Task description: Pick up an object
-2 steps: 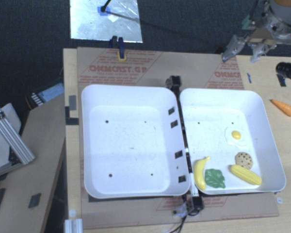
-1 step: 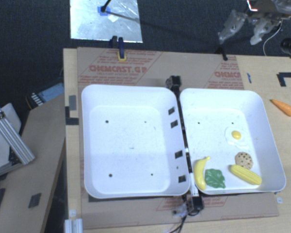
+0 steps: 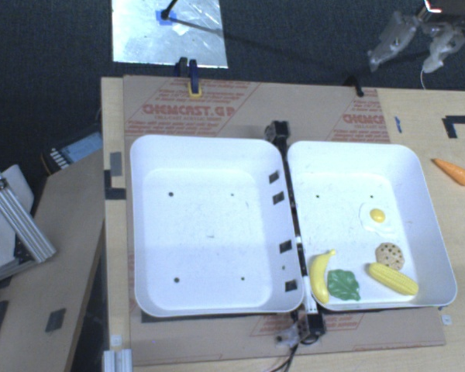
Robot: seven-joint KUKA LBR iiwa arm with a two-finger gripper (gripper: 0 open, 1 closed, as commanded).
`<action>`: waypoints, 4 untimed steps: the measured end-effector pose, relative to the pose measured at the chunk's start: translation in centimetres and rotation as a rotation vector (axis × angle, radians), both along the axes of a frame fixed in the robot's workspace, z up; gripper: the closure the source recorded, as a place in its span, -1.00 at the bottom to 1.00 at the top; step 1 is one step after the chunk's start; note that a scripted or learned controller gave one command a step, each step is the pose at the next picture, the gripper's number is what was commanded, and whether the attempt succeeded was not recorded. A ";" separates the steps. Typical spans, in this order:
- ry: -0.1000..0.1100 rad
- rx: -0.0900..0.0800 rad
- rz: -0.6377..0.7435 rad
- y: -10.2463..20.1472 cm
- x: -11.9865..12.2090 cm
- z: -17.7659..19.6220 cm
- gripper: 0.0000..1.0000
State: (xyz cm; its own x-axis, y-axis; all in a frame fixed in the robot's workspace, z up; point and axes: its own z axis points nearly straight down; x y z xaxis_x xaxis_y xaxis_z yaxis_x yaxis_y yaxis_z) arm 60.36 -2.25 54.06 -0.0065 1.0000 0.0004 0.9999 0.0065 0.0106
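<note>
The right bin [image 3: 349, 155] holds a fried egg [image 3: 377, 217], a round cookie [image 3: 389, 254], a corn cob [image 3: 393, 279], a banana [image 3: 319, 276] and a green leafy piece [image 3: 343, 285], all grouped near its front right. My gripper [image 3: 415, 46] hangs at the top right of the camera view, well behind the bins and high above the bench. Its two pale fingers are spread apart with nothing between them.
The left bin [image 3: 139, 208] sits beside the right one, joined by black clips. An orange carrot [image 3: 455, 171] lies on the bench right of the right bin. A shiny metal sheet [image 3: 169, 22] lies on the dark floor behind.
</note>
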 end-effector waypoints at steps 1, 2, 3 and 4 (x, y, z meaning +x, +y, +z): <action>0.002 -0.002 0.003 -0.1 0.2 0.7 1.00; 0.010 0.005 0.011 14.1 2.9 -0.7 1.00; 0.018 0.002 0.008 26.5 6.3 -9.2 1.00; 0.014 -0.002 -0.006 25.7 6.5 -14.3 1.00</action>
State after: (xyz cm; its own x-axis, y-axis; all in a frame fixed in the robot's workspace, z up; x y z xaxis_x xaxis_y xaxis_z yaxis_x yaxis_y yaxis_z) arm 66.82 23.41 39.72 -0.0006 1.0000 -0.0014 1.0000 0.0005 -0.0034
